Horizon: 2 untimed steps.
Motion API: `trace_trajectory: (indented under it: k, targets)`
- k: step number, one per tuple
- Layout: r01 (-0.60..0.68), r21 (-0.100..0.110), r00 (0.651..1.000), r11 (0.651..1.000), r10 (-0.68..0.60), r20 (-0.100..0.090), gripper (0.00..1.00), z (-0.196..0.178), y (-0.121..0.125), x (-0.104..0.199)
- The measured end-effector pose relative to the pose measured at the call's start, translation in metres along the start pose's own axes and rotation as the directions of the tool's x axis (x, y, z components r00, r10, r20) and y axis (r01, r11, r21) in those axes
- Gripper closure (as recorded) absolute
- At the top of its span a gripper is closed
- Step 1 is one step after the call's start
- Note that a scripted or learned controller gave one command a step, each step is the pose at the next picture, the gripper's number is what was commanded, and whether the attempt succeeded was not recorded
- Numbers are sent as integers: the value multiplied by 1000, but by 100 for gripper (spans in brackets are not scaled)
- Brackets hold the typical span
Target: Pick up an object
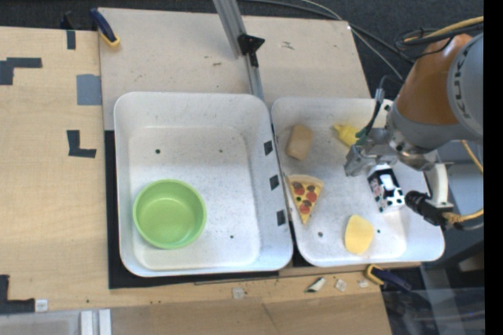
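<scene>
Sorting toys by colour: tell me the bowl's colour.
Light green bowl, seen in the camera view.

The arm (452,93) entered from the right edge of the frame, a little above mid-height, and slanted down and to the left. Its broad orange band (428,86) sat at the right side of the frame, with a grey casing beside it at the far right. Below the band a grey wrist section (413,138) narrowed toward the lower left. The gripper (357,160) hung at the wrist's lower left end, right of the frame's centre, pointing downward and slightly left. Its fingers were too small and dark to make out. A black-and-white fitting (387,190) sat just below the wrist.
</scene>
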<state>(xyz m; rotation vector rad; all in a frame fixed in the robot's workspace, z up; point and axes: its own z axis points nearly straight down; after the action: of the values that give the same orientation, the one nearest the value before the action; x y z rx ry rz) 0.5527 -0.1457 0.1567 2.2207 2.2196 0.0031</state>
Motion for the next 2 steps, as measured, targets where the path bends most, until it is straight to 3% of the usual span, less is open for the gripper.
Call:
trace_trajectory:
  k: [1, 2]
  targets:
    - [1, -2, 1000, 1000, -1, 0, 100, -65, 0, 2]
    - [2, -1, 1000, 1000, -2, 0, 100, -106, 1, 3]
